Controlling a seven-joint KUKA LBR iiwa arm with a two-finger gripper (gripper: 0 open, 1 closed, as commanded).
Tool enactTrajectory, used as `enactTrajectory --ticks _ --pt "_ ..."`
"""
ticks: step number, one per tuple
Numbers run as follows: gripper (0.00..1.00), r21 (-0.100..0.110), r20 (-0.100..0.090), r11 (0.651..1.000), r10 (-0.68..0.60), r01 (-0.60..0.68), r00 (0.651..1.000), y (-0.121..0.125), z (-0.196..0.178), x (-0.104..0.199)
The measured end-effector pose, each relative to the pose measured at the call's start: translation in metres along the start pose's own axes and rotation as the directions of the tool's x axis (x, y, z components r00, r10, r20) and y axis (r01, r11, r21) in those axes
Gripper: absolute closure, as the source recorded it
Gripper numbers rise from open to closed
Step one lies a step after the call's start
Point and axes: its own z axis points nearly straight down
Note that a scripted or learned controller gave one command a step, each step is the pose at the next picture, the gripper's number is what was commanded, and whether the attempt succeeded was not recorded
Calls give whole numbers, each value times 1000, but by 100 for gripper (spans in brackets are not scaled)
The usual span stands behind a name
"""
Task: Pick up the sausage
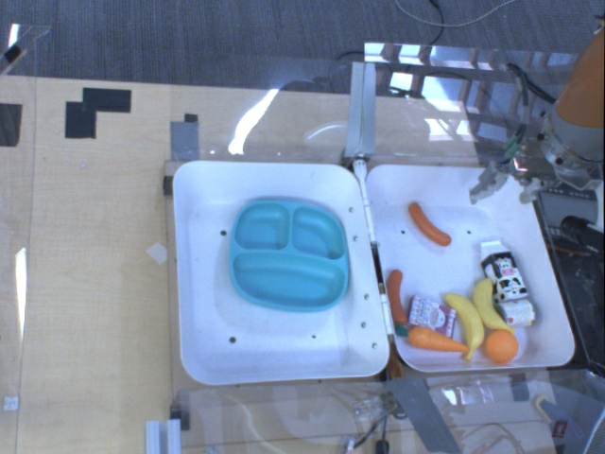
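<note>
An orange-red sausage (429, 224) lies at a slant on the floor of the right bin (454, 183), in its upper middle. A second, darker sausage (394, 294) rests along that bin's left wall. My gripper (508, 185) hangs over the bin's upper right corner, to the right of and slightly above the first sausage. Its two fingers (485, 183) stand apart, open, with nothing between them.
The right bin's lower part holds a carrot (437, 339), a pink box (432, 314), two bananas (475, 310), an orange (501, 346) and a small milk carton (506, 282). A blue divided plate (288, 255) sits in the left bin (203, 253).
</note>
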Motion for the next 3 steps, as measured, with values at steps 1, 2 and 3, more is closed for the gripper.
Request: enactTrajectory --ticks 1,2,3 --pt "0 -4 -1 994 111 -111 994 -50 107 -15" --pt "0 -7 -2 994 109 -109 994 2 115 57" --pt "0 -9 0 988 155 -155 988 -18 114 59"
